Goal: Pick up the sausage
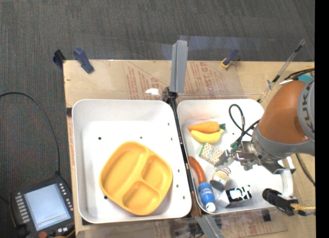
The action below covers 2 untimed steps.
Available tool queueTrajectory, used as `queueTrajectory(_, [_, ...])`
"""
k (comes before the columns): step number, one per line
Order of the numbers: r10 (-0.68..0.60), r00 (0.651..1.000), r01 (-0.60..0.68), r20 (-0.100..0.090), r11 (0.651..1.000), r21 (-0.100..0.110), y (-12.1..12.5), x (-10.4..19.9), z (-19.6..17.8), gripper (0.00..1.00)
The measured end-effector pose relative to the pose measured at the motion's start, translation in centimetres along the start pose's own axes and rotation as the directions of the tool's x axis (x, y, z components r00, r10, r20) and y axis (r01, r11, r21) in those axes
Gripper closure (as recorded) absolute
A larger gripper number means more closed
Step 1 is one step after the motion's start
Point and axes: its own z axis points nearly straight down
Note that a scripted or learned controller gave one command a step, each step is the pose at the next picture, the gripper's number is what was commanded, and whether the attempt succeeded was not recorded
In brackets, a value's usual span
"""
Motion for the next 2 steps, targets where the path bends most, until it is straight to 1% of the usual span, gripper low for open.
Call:
queueTrajectory(1, [0.034,0.999,-0.034,-0.001,0.999,0.0,2.15,-0.87,7.05,0.0])
queueTrajectory(2, [0.038,0.999,-0.038,-0.003,0.999,0.007,2.02,-0.98,6.34,1.0])
